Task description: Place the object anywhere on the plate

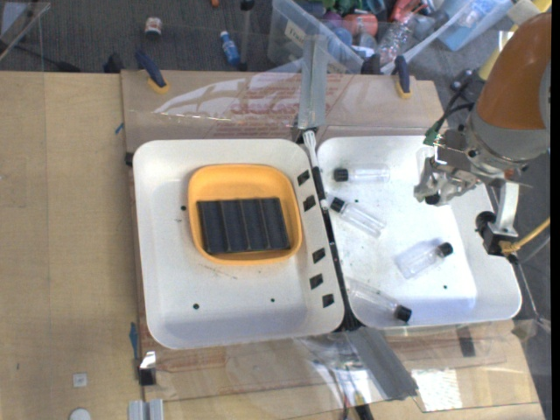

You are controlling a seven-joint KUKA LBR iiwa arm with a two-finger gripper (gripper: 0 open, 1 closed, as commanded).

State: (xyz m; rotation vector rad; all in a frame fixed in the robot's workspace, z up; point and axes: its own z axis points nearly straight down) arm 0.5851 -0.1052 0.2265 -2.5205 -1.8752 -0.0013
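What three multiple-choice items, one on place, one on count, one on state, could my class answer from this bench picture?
1. Where is the plate?
A. left bin
B. right bin
C. on the floor

2. How many vials lie in the right bin?
A. one
B. four
C. seven

3. How does the hand stand?
A. over the right bin
B. over the plate
C. outside both bins

Key:
1 A, the orange plate sits in the left bin.
2 B, four clear black-capped vials lie there.
3 A, it hangs above that bin's upper right part.
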